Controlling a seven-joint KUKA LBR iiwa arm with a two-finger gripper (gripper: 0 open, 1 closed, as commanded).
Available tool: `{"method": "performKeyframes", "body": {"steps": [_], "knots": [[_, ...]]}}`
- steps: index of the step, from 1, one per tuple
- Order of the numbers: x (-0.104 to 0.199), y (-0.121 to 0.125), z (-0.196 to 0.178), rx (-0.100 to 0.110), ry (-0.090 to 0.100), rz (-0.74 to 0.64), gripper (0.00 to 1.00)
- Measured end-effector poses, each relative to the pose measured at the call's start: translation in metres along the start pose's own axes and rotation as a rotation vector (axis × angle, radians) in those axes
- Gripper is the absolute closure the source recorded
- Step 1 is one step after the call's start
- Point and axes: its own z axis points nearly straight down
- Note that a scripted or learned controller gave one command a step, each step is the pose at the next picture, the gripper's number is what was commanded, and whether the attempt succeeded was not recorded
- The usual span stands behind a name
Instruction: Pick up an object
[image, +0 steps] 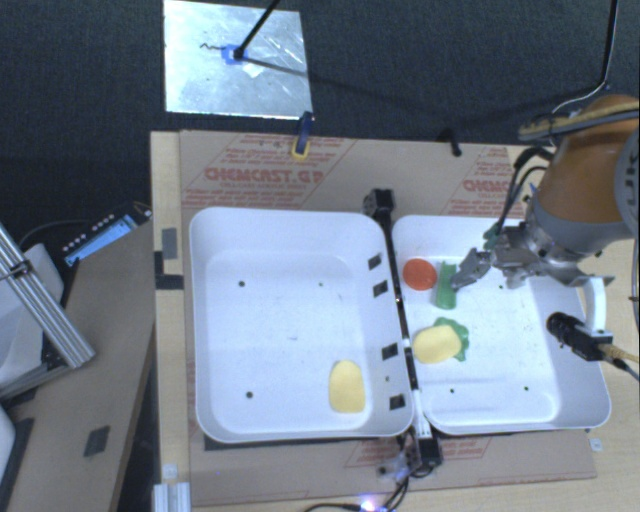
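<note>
The 2 shallow white bins, smooth plastic with rounded corners, sit side by side; the left bin (250, 330) lies well to the claw's left, the right bin (520, 390) spreads under it. The grey arm (585, 190), glossy with an orange band, ends in the claw (463, 277), tips down in the right bin. How far it is open cannot be told. A green block (446, 285) sits right at its tip. A soft yellow-and-green lump (440, 343) lies just below, a round orange disc (420, 272) just left, a smooth yellow oval (347, 386) far down-left.
</note>
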Motion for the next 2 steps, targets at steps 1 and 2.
{"method": "performKeyframes", "body": {"steps": [1,2], "knots": [[-0.016,0.033,0.100,0.006,-0.001,0.002,0.00],[-0.037,0.019,0.127,0.003,-0.001,0.003,0.00]]}}
